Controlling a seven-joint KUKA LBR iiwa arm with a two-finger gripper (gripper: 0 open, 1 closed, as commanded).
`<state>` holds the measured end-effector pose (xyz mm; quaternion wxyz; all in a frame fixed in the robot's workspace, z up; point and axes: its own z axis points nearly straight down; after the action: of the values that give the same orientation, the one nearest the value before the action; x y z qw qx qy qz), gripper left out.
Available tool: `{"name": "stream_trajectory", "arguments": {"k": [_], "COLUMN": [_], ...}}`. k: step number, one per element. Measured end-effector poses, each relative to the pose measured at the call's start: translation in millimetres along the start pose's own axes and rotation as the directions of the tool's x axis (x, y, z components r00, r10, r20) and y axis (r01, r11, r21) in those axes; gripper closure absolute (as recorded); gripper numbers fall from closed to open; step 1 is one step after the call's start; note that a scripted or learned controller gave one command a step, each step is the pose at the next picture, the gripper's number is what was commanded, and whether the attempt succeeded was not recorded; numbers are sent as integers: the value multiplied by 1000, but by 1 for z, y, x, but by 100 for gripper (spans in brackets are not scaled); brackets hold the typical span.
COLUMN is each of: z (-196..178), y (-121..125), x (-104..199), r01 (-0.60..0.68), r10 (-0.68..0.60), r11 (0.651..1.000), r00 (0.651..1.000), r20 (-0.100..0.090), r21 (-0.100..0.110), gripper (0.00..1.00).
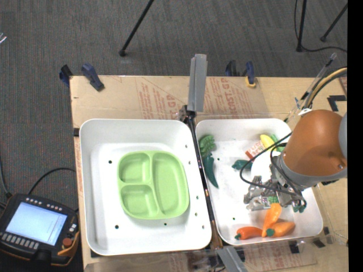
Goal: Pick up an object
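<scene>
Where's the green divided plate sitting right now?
The green divided plate lies flat in the middle of the left bin in the camera view, across the divider from the right bin holding the toy carrots.

this looks like a robotics lab. a cardboard-covered bench (142, 95) held by blue clamps (91, 75) stands on grey carpet, with black tripod legs (139, 18) behind and a handheld teach pendant with a screen (37, 225) nearby.

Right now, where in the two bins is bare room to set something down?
Free: left bin floor around the green tray; right bin floor between the green toys and the gripper. Crowded: the right bin's near corner, with carrots.
</scene>
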<state>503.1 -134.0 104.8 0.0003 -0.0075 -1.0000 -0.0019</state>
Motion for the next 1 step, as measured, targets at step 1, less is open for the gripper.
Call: {"name": "stream_trajectory", "arguments": {"k": [1], "z": [0], "y": [0], "x": [0], "r01": [1], "r10": [-1], "r11": [1000], "r00": [1000], "r20": [-1], "r21": [0], "gripper": [0]}}
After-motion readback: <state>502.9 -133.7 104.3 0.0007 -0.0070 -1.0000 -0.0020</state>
